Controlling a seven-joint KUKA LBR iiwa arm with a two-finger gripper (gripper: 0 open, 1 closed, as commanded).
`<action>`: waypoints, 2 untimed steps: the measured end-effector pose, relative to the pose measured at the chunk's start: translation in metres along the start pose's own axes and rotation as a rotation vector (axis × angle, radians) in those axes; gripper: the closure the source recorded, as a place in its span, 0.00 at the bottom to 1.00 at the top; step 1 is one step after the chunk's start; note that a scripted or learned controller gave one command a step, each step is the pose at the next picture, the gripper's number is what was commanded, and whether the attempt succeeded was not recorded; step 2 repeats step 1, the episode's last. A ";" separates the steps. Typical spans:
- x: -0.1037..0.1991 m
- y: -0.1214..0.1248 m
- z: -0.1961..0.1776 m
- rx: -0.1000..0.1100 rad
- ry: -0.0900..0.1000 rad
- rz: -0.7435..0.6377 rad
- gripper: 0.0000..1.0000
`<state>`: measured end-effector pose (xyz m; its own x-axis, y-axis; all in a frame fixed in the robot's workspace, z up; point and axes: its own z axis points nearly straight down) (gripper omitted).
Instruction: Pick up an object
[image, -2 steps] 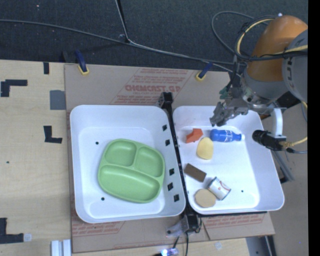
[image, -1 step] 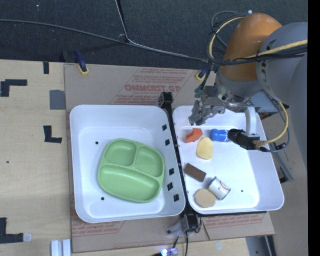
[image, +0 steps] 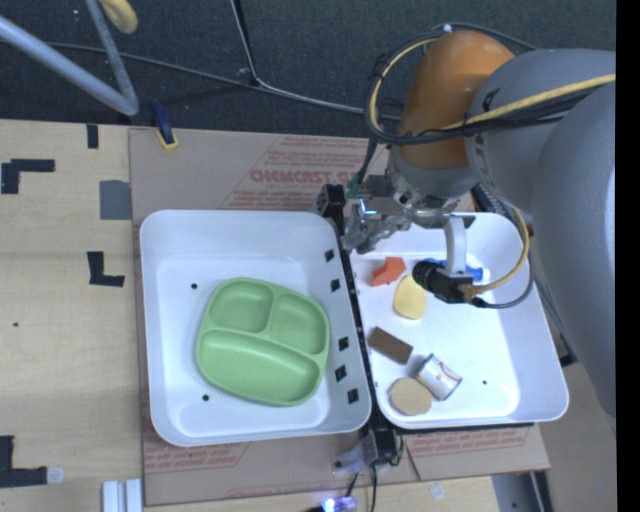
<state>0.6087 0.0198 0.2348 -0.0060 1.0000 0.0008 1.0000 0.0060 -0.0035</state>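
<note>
— Seen in the right bin?

— Five small things. Taking the brown block as the mark: lies flat, long axis slanting from upper left down to lower right, near the bin's left wall.

— And around the brown block?

— Just below and right of it, a tan disc and a small silver can, the two touching or nearly so. Can tipped over, but hard to say which way its axis runs. Above the block, a pale yellow lump; further above, an orange-red piece, longer side roughly level.

— Gripper?

— Gripper well above the block, past the orange-red piece, at the bin's upper left corner. Released or clenched: cannot tell, too cluttered with metal and cable. Nothing visibly grasped.

— Left of the block?

— Across the bin walls, a green divided plate in the left bin, long axis also slanting down to the right.
</note>
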 end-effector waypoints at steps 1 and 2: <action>0.042 0.009 0.006 -0.002 0.000 0.001 1.00; 0.042 0.009 0.006 -0.002 0.000 0.001 1.00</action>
